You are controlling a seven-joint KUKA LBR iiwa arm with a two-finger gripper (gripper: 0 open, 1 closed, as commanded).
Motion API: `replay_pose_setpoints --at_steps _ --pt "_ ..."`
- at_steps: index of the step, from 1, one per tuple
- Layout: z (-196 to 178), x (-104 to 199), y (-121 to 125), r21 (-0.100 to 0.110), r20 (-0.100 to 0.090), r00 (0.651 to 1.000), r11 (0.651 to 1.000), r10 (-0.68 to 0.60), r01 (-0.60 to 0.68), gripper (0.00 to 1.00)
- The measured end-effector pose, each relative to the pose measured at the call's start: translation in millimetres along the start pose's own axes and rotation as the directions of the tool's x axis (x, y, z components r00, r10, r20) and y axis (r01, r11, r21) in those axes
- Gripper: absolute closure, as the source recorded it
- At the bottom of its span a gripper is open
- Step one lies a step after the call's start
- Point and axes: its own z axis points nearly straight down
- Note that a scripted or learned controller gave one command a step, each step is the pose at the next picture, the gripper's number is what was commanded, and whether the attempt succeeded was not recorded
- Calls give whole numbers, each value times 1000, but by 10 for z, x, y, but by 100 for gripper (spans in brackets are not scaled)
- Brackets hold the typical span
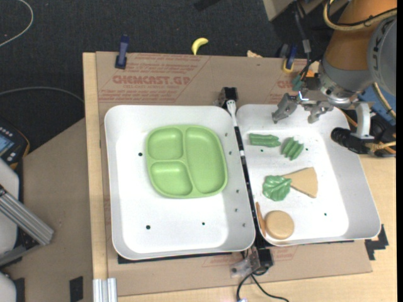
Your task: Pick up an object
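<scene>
Fingers (300, 109) of the grey arm hang spread apart and empty over the far edge of the right bin (352, 194), we note. Below them in that bin lie green beans (264, 140), a ridged green piece (292, 148), a leafy green piece (276, 187), a tan wedge (306, 181) and a round bun (279, 224). A green divided plate (186, 162) sits in the left bin (123, 187)
</scene>
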Motion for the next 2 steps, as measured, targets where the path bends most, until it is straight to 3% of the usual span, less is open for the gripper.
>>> replay_pose_setpoints --at_steps 1,2 --pt "1166 141 -718 9 -3 1000 1000 3 -2 0" --pt "1117 125 -1335 8 -2 1000 1000 3 -3 0"
